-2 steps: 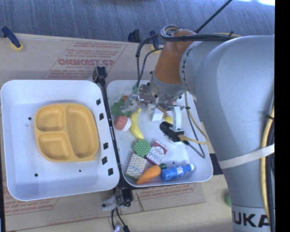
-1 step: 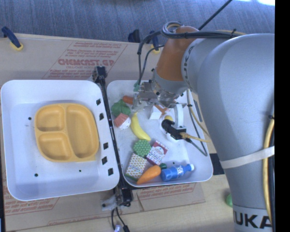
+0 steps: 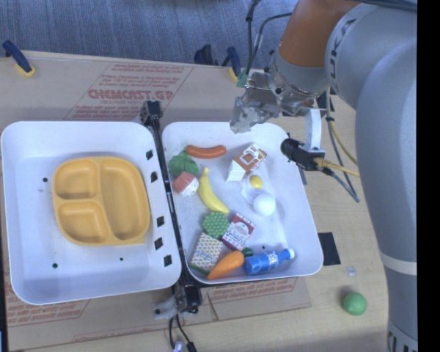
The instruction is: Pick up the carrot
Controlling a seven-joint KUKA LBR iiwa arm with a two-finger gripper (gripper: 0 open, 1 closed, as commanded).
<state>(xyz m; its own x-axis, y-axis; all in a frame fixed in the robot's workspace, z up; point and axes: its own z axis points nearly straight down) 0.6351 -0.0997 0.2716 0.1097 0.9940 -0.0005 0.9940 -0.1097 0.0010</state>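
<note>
I read this as the approach step, nothing grasped yet. Nearest me, at the lower edge of the right bin (image 3: 302,218), the carrot (image 3: 226,265) lies tilted along the near wall, its thick end touching the blue bottle (image 3: 268,261) and a patterned packet (image 3: 206,251) just beside its upper side. That leaves little open room: I judge the fingers must come down across the carrot's width, clear of the bin rim and the bottle. Farther up sit a banana (image 3: 212,193), a white egg (image 3: 264,204), and a sausage (image 3: 205,151) near the far wall. Farthest, in the upper right of the frame, the gripper (image 3: 243,119) hovers over the bin's far rim, well apart from the carrot; whether it is released or clenched I cannot tell. The yellow tray (image 3: 100,200) fills the left bin.
</note>
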